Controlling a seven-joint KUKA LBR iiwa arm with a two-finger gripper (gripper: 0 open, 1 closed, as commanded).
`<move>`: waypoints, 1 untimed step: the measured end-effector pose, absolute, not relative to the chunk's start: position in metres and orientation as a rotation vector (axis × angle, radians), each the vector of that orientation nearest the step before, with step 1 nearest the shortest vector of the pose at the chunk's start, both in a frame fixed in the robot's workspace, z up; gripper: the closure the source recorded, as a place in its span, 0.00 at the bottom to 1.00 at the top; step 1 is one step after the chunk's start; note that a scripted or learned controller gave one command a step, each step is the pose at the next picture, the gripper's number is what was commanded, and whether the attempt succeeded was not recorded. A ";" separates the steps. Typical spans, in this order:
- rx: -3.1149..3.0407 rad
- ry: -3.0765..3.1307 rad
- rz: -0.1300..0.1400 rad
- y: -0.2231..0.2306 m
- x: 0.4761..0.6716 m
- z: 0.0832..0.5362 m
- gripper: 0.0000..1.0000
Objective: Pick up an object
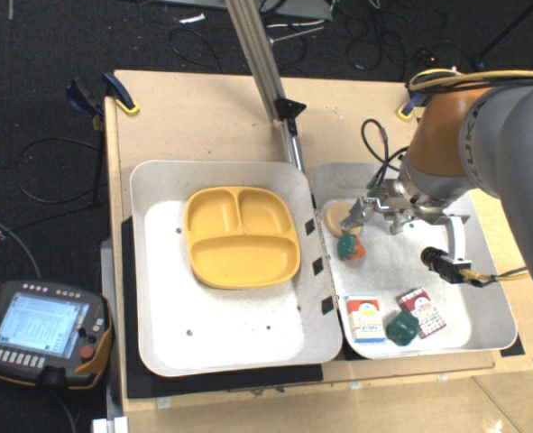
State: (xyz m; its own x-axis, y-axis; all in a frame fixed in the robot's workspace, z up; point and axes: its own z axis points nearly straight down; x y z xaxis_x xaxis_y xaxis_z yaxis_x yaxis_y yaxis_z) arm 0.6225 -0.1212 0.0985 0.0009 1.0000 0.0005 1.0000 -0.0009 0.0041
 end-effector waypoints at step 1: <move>2.217 2.215 0.009 -0.121 0.624 0.111 1.00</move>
State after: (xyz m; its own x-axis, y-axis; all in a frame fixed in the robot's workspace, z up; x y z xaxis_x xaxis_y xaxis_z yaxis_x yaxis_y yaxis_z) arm 0.6240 -0.1214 0.1113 0.0008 1.0000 -0.0012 1.0000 -0.0007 0.0097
